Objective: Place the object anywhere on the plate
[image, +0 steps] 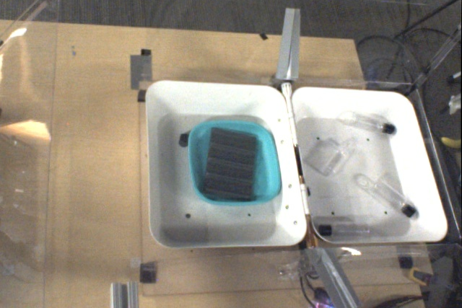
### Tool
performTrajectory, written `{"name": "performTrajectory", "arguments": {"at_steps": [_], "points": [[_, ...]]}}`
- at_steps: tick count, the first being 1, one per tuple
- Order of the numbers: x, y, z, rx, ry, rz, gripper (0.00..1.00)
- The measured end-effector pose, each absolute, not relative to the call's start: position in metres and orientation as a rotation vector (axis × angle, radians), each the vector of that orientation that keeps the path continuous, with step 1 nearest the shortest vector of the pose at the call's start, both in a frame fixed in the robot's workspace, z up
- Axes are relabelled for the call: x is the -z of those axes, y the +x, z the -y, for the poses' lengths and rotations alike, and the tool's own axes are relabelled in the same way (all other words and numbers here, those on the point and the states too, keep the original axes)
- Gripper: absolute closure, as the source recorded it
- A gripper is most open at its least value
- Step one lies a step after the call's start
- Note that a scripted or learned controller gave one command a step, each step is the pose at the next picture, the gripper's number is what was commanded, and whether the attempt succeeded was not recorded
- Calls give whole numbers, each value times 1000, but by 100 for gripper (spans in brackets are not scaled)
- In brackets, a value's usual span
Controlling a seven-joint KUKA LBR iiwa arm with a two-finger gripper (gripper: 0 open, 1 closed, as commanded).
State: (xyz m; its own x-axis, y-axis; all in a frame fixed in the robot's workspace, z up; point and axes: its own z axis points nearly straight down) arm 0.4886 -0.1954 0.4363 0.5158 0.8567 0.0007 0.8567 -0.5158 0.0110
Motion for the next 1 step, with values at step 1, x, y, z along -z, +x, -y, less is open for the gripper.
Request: {"name": "performTrajectory", "arguments": {"at_steps": [1], "points": [[-436,489,195,-10,2790,-1425,0]]}}
